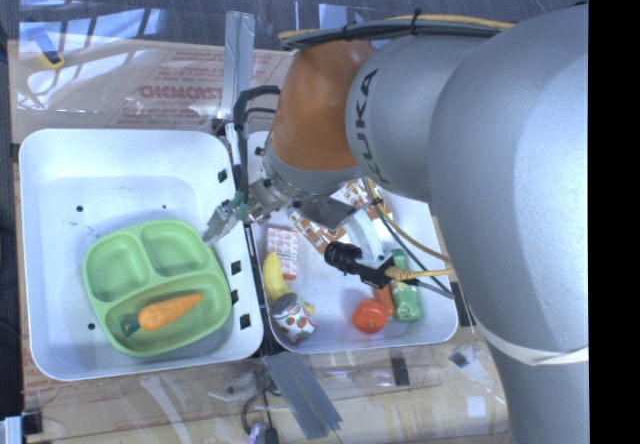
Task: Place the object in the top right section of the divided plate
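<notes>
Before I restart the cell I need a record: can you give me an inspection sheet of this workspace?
Surface: two white bins side by side.
Job's things: green divided plate in left bin; carrot in its lower section; top right section bare.
Clutter: banana, tomato, can, packets in right bin.
Pincer: over the bins' divide; state unclear.
Cables: black and yellow leads on the arm.
Surroundings: carpet, taped plastic sheet.
</notes>
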Controlling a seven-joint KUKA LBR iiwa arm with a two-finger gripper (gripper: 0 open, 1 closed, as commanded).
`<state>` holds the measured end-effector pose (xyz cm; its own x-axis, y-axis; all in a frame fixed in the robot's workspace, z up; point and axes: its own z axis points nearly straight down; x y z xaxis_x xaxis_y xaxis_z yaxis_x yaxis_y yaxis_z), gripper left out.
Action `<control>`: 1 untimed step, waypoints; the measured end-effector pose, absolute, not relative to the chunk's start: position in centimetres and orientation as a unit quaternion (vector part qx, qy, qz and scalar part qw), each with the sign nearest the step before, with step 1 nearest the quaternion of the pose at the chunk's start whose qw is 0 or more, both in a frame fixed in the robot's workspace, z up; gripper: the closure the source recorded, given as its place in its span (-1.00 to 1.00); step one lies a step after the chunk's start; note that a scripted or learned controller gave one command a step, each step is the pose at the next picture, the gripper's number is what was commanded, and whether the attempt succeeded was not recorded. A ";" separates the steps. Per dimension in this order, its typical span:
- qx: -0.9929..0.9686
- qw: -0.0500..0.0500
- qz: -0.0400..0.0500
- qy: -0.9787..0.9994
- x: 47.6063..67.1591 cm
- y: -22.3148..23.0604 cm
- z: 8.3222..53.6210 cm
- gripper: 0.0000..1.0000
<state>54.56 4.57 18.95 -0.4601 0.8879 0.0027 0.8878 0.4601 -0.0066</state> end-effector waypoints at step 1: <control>-0.519 0.001 0.001 -0.855 63.3 3.8 26.0 -1.00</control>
<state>63.32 3.79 26.01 -0.4615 0.8871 0.0005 0.8871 0.4615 -0.0024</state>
